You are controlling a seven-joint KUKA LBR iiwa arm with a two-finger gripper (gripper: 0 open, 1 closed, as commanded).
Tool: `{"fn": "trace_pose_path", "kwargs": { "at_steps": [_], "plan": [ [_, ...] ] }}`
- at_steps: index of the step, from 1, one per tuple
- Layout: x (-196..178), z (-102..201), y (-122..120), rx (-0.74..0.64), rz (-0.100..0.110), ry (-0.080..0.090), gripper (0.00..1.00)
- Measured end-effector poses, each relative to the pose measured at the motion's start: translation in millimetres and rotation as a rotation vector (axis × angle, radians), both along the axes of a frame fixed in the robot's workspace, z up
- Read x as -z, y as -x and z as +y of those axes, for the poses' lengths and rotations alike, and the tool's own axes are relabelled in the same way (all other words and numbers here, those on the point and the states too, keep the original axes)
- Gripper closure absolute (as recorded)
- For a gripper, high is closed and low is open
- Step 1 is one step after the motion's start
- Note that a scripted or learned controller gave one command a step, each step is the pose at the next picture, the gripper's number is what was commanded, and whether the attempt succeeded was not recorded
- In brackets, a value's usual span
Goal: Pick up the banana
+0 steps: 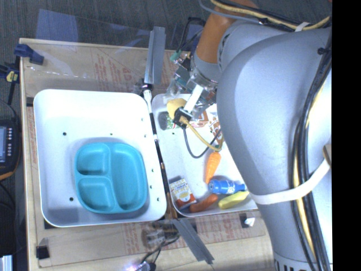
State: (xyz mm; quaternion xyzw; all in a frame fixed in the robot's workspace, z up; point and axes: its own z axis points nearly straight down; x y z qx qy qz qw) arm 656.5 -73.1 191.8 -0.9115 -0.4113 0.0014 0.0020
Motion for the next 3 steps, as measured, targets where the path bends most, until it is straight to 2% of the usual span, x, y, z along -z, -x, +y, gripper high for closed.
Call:
{"fn": "trace_pose_path", "kwargs": {
  "at_steps": [1,2,3],
  "plan": [
    [-51,50,8,0.156,0.003,0.001,1.00],
    [-50,50,8,0.156,0.003,0.001,0.00],
    [-136,-18,40,0.316,0.001,0.001,0.00]
  ]
}}
